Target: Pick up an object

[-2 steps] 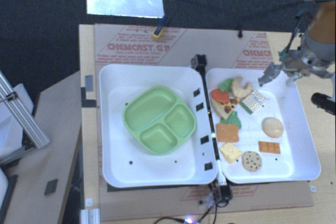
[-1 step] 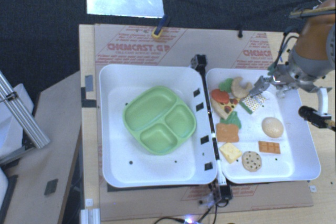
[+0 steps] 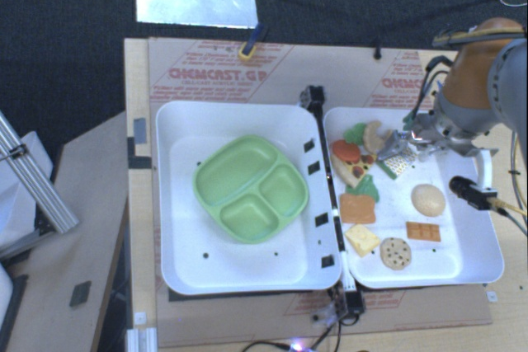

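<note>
The right bin (image 3: 483, 260) holds several toy foods. Among them are a green leaf (image 3: 355, 133), a red tomato piece (image 3: 346, 151), a tan slice (image 3: 376, 135), a pizza wedge (image 3: 356, 171) and a small green-checked piece (image 3: 397, 167). Nearer the front lie an orange square (image 3: 357, 208), a yellow cheese cube (image 3: 361, 239), a chip cookie (image 3: 396, 253), a brown cracker (image 3: 422, 232) and a beige bun (image 3: 427, 199). My gripper (image 3: 399, 149) is low in the bin's far part, just right of the tan slice and above the checked piece. I see nothing clearly held.
A light green divided plate (image 3: 250, 188) lies in the left bin (image 3: 177, 260). The divider (image 3: 323, 177) between the bins has black clips. The arm's grey and orange wrist (image 3: 478, 86) hangs over the right bin's far right corner. A black fitting (image 3: 467, 194) juts beside the bun.
</note>
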Available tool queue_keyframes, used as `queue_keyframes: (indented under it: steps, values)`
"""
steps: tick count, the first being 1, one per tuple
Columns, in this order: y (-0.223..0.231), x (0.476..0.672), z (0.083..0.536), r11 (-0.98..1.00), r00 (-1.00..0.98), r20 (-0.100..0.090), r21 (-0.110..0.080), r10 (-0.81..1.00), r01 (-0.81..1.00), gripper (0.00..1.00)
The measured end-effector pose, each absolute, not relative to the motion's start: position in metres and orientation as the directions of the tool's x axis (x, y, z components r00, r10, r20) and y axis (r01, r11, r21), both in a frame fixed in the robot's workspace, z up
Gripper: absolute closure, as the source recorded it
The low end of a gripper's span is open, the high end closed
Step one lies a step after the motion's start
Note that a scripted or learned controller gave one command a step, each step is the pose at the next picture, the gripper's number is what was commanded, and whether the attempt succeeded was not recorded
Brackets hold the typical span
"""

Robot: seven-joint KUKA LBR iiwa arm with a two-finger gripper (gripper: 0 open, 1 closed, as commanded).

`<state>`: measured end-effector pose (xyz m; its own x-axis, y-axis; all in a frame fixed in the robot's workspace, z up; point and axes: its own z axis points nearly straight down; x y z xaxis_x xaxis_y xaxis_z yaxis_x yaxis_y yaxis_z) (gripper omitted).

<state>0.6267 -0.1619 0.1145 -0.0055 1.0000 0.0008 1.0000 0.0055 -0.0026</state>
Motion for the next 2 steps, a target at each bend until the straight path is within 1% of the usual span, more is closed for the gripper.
queue_keyframes:
  steps: [1, 2]
  values:
    - [-0.164, 0.631, 0.091, 0.005, -0.005, -0.005, 0.009, 1.0, 1.0, 0.0]
    - [-0.164, 0.634, 0.106, 0.007, -0.007, -0.007, 0.022, 1.0, 1.0, 1.0]
